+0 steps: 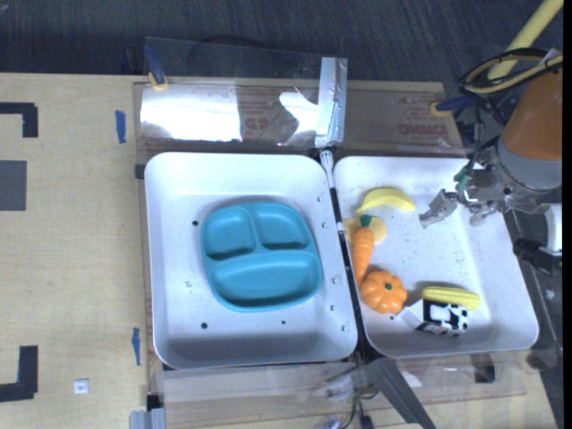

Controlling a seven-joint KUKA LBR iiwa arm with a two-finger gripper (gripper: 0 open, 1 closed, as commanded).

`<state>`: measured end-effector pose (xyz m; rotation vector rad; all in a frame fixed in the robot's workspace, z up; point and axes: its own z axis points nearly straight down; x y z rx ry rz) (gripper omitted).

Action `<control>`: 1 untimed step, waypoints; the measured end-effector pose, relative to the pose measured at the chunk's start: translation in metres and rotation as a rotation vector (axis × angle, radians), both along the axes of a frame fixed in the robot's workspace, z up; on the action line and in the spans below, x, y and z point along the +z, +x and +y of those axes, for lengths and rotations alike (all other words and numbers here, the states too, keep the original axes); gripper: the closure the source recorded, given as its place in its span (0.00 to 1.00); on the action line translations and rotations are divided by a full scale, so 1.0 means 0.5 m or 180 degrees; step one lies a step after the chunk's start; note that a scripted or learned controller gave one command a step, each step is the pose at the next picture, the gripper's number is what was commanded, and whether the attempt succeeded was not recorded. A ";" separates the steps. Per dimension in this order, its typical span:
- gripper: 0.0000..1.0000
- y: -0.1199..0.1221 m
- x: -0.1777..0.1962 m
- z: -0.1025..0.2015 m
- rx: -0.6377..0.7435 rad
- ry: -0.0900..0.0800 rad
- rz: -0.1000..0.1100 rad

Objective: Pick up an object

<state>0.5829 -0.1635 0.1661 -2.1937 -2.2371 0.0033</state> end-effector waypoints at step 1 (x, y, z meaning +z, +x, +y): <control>0.00 0.102 -0.013 0.123 0.1141 -0.0012 -0.0040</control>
